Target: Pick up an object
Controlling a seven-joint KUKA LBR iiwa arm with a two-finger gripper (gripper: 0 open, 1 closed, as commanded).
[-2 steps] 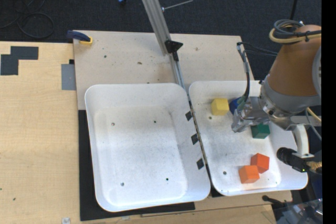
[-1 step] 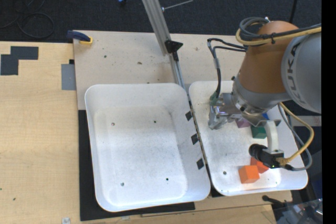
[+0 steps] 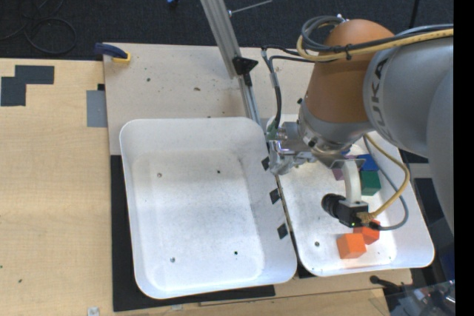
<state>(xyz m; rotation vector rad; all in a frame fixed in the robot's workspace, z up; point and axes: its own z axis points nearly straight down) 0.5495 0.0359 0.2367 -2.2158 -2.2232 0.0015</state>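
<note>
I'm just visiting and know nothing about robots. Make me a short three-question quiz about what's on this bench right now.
1. True or false: the orange block lies in the left bin.
2. Which bin does the arm hang over? A) left bin B) right bin C) neither
3. Fill in: beside the arm's cables, above the orange block, lie a blue block and a ____ block.

Key
1. False; it lies in the right bin, near its front edge.
2. B
3. green
</note>
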